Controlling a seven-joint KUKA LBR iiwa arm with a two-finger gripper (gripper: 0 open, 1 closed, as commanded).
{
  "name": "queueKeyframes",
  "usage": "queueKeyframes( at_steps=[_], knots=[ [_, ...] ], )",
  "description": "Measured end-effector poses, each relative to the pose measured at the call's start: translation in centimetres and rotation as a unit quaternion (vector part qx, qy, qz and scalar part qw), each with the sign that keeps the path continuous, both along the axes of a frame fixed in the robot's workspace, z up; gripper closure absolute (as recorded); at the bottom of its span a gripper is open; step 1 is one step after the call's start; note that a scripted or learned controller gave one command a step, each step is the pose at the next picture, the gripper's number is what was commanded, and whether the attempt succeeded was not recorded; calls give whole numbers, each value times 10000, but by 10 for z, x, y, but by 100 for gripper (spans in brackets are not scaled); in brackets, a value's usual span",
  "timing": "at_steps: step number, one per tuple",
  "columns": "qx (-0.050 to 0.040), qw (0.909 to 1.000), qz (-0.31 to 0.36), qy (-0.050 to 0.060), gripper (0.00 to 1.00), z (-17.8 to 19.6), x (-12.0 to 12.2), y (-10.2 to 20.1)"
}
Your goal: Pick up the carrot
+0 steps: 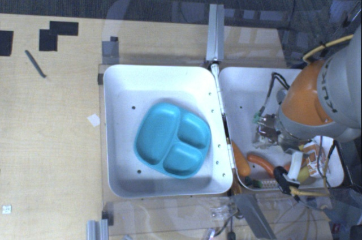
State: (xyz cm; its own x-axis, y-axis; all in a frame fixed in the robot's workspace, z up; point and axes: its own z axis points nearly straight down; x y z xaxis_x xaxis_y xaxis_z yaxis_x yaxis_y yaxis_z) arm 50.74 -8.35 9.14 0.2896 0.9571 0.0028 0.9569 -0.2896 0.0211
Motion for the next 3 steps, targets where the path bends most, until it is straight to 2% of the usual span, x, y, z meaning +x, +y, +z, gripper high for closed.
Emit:
queueKeyframes(
  at_steps=[1,2,3],
  knots=[
    [32,9964,-842,-20,100,0,-12,0],
    [43,9957,-923,-13,100,0,-13,-2],
    [42,9731,-2304,86,100,92,3,0]
  ],
)
